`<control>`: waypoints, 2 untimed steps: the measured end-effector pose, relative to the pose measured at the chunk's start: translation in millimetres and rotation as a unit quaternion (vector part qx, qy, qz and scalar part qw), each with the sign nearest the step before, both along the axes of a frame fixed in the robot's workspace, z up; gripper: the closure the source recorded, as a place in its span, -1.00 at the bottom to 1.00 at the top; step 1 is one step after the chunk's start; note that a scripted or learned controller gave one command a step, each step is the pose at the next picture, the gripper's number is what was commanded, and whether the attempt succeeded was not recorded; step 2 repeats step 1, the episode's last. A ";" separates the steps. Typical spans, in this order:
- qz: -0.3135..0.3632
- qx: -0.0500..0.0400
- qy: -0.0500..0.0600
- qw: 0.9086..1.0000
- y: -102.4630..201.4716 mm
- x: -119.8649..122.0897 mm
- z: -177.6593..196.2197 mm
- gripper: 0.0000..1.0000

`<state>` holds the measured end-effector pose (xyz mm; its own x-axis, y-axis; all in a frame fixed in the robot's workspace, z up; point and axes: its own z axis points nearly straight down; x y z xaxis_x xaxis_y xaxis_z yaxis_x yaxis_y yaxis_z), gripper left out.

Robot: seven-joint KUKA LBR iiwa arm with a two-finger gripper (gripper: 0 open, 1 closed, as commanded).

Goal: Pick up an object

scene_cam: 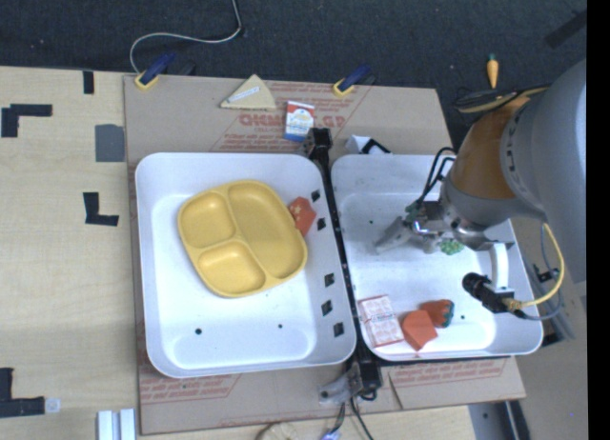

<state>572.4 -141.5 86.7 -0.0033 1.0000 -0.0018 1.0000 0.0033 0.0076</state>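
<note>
My gripper hangs low over the right bin, near its middle, pointing left over bare white floor. A small green object lies just behind it, under the wrist. An orange-red object with a darker red piece beside it rests near the bin's front. A white packet with red print lies to their left by the front-left corner. In the left bin a small red object touches the right rim of a yellow divided plate.
The grey arm with its orange band covers the right bin's right side. A black divider separates the bins. Behind them on the cardboard stand a small red-and-white carton and a tan wedge.
</note>
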 end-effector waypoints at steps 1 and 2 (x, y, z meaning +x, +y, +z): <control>0.000 0.001 0.003 1.000 56.1 43.4 98.6 -1.00; 0.000 0.001 0.003 1.000 56.1 43.4 98.6 -1.00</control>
